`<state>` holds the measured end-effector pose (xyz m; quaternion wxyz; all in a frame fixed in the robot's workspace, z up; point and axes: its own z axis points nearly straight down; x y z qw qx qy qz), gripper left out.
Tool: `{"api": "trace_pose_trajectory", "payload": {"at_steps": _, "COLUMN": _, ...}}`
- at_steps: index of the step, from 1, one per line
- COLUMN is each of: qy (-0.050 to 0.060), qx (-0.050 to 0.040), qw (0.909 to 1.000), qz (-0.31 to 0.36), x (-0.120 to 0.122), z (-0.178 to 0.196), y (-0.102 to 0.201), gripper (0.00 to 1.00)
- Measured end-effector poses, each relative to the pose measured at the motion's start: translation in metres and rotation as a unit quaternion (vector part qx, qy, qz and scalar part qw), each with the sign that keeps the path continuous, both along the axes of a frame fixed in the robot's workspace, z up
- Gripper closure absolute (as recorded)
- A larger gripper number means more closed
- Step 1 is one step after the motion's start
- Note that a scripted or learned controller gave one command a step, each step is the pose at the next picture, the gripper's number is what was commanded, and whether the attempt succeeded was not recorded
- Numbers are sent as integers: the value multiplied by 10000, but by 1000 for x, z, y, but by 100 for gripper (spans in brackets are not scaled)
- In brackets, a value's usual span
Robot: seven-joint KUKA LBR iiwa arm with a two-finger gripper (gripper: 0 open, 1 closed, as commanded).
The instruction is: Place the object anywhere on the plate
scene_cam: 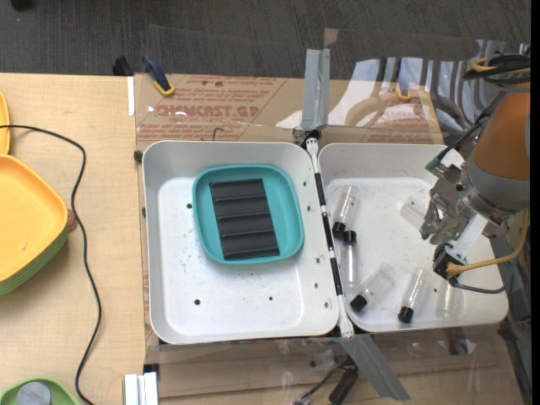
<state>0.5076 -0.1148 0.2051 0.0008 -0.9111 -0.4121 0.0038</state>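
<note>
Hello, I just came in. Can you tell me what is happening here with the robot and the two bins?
The arm's gripper is over the right bin, where several clear tubes with black caps lie loose. The left bin holds a teal plate with a dark ridged insert. No tube lies on the plate yet.

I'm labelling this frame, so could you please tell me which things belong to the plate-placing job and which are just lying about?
Job:
- teal plate in left bin
- clear tubes in right bin
- gripper above right bin

Lying about:
- yellow dishes
- black cable
- cardboard
</note>
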Motion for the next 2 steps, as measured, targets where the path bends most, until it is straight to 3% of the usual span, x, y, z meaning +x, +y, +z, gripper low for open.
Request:
{"api": "trace_pose_trajectory", "payload": {"at_steps": 1, "qy": 1, "qx": 1, "qw": 10000, "qz": -2, "x": 0, "z": 0, "y": 0, "gripper": 0}}
{"api": "trace_pose_trajectory", "payload": {"at_steps": 2, "qy": -20, "qx": -5, "qw": 9990, "qz": -436, "x": -19, "z": 108, "y": -30, "gripper": 0}}
